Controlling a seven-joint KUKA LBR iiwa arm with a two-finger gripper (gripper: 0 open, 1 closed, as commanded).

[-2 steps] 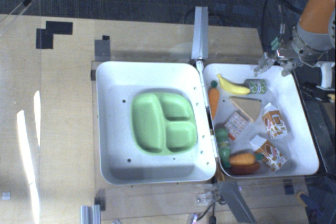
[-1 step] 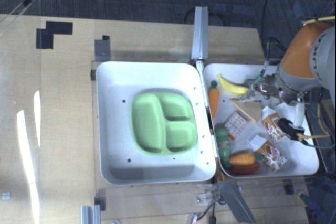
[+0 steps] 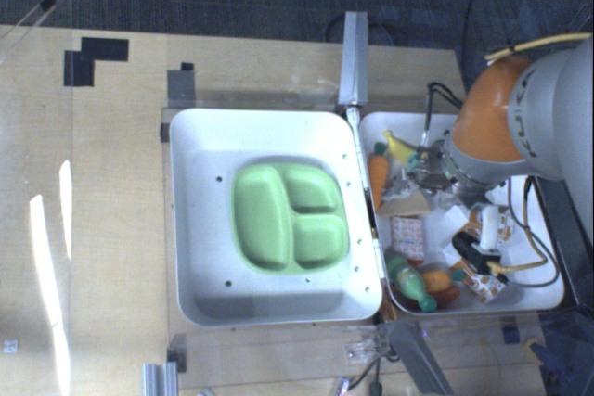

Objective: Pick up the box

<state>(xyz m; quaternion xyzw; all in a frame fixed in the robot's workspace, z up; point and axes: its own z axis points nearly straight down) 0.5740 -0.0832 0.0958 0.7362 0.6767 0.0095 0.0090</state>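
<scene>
A small flat box (image 3: 406, 236) with a pink speckled face lies in the middle of the right bin (image 3: 548, 297). The arm comes in from the right, its orange band above the wrist. My gripper (image 3: 419, 173) hangs low over the bin's upper part, just above the box and beside the carrot (image 3: 378, 175). Crumpled wrapping lies under the gripper and hides what is at its tips. The box lies apart from the gripper on the bin floor.
The left bin (image 3: 195, 199) holds a green divided tray (image 3: 290, 216). Around the box in the right bin lie a yellow banana (image 3: 397, 145), a green bottle (image 3: 408, 281), an orange fruit (image 3: 434, 275) and a small carton (image 3: 484, 285). A metal post (image 3: 353, 60) stands between the bins.
</scene>
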